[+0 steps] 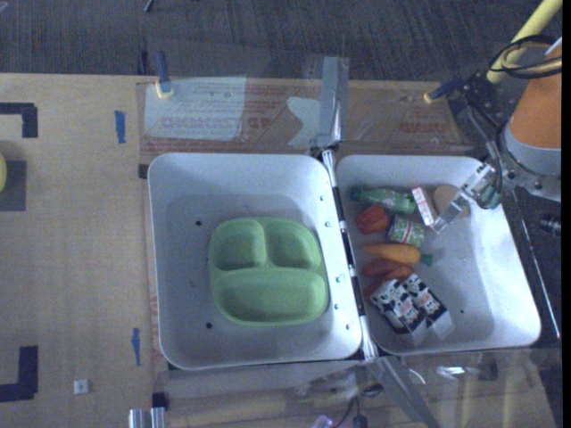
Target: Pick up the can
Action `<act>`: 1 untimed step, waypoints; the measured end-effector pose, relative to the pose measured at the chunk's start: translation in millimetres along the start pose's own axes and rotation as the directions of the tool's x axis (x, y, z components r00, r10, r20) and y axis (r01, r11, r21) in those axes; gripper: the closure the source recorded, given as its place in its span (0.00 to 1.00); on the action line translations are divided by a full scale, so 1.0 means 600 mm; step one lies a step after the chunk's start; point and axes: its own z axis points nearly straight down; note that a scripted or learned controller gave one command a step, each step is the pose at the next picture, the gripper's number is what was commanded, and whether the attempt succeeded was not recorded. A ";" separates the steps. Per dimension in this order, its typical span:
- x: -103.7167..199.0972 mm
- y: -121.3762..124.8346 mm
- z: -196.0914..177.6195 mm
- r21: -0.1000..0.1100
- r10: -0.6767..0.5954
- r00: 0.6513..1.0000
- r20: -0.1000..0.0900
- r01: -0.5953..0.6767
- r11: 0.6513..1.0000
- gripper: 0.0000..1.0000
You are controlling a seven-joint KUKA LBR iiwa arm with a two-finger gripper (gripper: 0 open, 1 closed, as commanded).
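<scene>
My claw [443, 217] hangs just right of the can [406, 231], fingers apart, empty. The can looks light, rigid and slick; I'd grip across its round sides.

Small green-labelled can [407, 231], seemingly on its side, in right bin [500, 319].

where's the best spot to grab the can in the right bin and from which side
Probably across the can's round body at mid-length, coming down from above. It lies on its side, wedged between the green bottle above and the carrot below, so the ends look freer than the flanks. The gripper is to its right.
</scene>
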 end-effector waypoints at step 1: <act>0.000 0.000 -0.001 0.000 0.000 1.000 0.001 0.000 1.000 0.00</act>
